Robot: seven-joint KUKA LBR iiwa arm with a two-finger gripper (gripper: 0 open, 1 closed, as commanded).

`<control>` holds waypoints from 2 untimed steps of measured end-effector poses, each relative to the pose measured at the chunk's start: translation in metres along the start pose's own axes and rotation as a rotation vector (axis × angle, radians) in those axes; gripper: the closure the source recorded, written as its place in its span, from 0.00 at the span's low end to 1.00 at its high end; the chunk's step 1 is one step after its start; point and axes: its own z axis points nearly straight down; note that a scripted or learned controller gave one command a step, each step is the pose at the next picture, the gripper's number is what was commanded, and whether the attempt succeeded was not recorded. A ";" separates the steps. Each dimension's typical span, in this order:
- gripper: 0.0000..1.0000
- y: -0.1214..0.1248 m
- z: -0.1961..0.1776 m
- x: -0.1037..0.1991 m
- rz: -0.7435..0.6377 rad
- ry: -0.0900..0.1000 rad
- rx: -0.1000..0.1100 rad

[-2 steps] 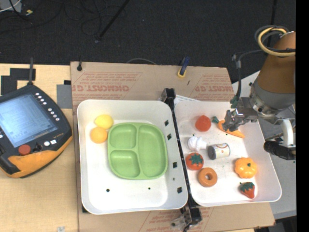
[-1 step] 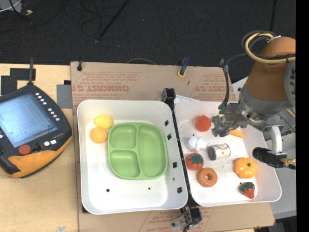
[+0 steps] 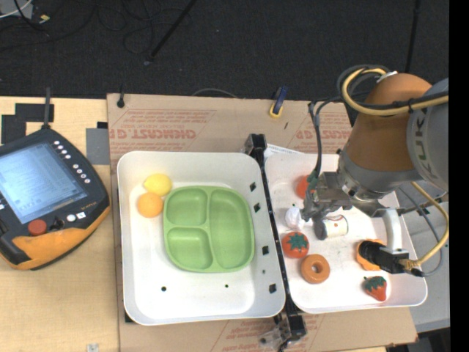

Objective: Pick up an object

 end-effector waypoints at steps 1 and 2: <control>1.00 -0.021 0.000 0.058 -0.001 0.000 0.000; 1.00 -0.033 -0.002 0.058 0.005 -0.001 0.000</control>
